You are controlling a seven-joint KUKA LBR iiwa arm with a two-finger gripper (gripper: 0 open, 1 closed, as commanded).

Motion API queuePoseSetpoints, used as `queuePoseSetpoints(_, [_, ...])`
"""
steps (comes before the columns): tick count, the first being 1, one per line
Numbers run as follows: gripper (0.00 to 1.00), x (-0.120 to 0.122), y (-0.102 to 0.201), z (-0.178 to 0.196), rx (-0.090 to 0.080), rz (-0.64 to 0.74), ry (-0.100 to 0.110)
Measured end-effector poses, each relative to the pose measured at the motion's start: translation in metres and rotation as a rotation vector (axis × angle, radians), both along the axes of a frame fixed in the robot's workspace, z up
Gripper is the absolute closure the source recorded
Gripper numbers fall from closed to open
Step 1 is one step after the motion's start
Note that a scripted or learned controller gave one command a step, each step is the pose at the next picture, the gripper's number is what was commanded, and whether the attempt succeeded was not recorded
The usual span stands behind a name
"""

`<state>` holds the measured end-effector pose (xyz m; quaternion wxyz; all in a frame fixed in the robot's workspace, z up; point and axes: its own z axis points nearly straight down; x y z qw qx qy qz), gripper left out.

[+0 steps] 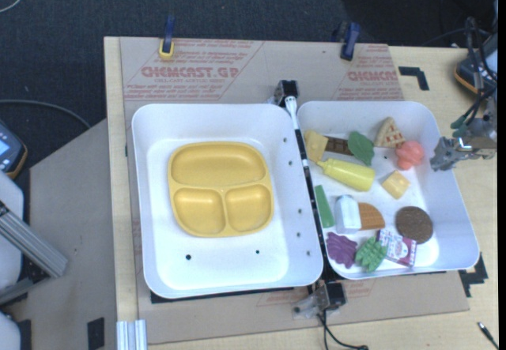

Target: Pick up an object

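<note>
Claw (pixel 447 152) just beside pink ball (pixel 409 156)

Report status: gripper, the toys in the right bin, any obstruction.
Gripper at right bin's right rim, nothing between its fingers. Toys untouched; pink ball nearest. No obstruction in sight.

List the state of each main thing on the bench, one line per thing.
Yellow tray: flat in the left bin, nothing in its three sections.
Left bin: holds the tray.
Right bin: holds a pile of toy food.
Yellow bottle: lying on its side.
Brown cookie: lying flat.
Gripper: at the right bin's right rim, holding nothing.
</note>
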<state>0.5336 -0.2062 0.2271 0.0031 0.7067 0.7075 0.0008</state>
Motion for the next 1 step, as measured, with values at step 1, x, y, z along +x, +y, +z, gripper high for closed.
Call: queuePoseSetpoints(1, [1.00,0.0215,0.0503,0.0070,0.002,0.004,0.001])
